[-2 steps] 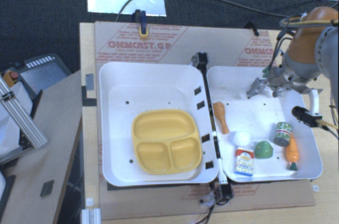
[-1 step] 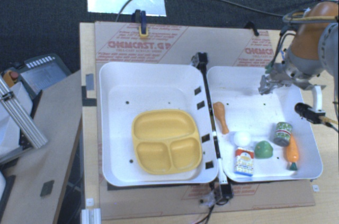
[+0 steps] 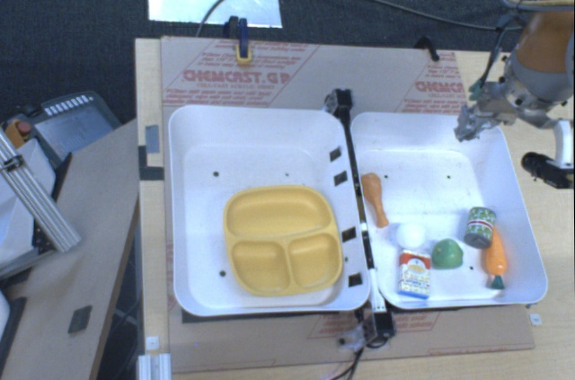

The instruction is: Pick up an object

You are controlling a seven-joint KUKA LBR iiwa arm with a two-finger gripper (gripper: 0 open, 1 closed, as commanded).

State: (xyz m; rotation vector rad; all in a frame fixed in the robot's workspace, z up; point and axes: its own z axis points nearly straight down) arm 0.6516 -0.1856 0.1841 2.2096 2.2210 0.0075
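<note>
My gripper [image 3: 467, 128] hangs over the far right corner of the right bin [image 3: 422, 158], above its rim, with nothing visible between its fingers. The objects lie at the near side of that bin, well away from it: an orange drumstick-shaped piece [image 3: 373, 197], a white ball [image 3: 411, 234], a green round piece [image 3: 446, 253], a small red and white carton [image 3: 414, 273], a small can [image 3: 480, 226] and an orange carrot [image 3: 495, 258].
The left bin [image 3: 207, 145] holds a yellow divided tray [image 3: 281, 238]. A black clip strip [image 3: 350, 190] runs between the bins. Cardboard lies under both bins, and a cable crosses the far bench.
</note>
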